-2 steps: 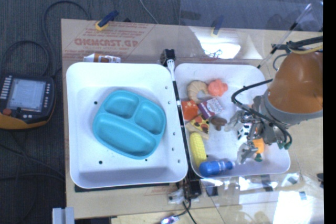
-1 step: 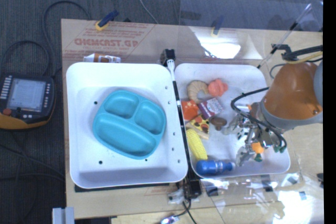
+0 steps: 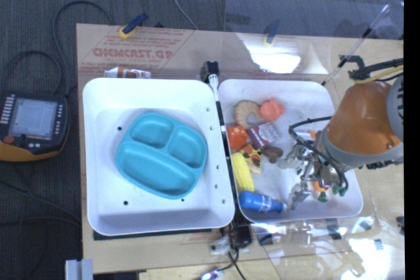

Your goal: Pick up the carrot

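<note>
A light wooden bench seen from above, with red printed lettering near its eleven o'clock corner. Two shallow white bins sit side by side on it, touching: the left bin toward nine o'clock, the right bin toward three o'clock. A small orange and white carton lies on the bench just beside the left bin's twelve o'clock edge. A yellow and blue clamp grips the bench edge at eleven o'clock.

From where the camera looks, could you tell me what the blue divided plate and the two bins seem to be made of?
The blue divided plate looks like moulded plastic, smooth and semi-matte: uniform colour, rounded compartment walls, soft highlights. The left bin and right bin look like thin, formed white plastic, slightly glossy at the rims, though coated metal cannot be ruled out.
</note>
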`<control>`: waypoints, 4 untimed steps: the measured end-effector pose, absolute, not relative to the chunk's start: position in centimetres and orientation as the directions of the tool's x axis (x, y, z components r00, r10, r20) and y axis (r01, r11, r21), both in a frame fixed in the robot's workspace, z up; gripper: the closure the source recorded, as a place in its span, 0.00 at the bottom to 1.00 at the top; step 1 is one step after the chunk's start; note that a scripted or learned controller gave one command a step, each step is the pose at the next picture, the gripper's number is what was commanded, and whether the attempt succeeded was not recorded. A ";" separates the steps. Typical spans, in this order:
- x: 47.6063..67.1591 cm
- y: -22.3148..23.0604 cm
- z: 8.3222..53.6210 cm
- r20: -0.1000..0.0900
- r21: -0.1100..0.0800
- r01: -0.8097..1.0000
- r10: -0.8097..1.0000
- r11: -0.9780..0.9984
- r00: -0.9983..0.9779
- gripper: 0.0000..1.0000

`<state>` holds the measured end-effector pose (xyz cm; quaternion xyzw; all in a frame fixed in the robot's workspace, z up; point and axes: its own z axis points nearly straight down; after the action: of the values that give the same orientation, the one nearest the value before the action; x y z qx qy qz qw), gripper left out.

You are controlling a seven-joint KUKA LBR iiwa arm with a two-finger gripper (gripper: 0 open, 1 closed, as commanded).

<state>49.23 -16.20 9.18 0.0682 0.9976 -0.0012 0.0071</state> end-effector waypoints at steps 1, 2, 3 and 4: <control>49.5 -16.2 10.3 -0.022 -0.005 0.136 0.136 0.991 -0.991 1.00; 48.4 -14.1 9.7 0.000 0.002 0.202 0.202 0.979 -0.979 1.00; 51.9 -6.6 32.3 -0.015 -0.002 -0.063 -0.063 0.998 -0.998 1.00; 51.7 -6.6 31.8 -0.005 0.001 -0.062 -0.062 0.998 -0.998 0.00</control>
<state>51.72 -6.65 31.79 -0.0308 0.9995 0.0003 0.0024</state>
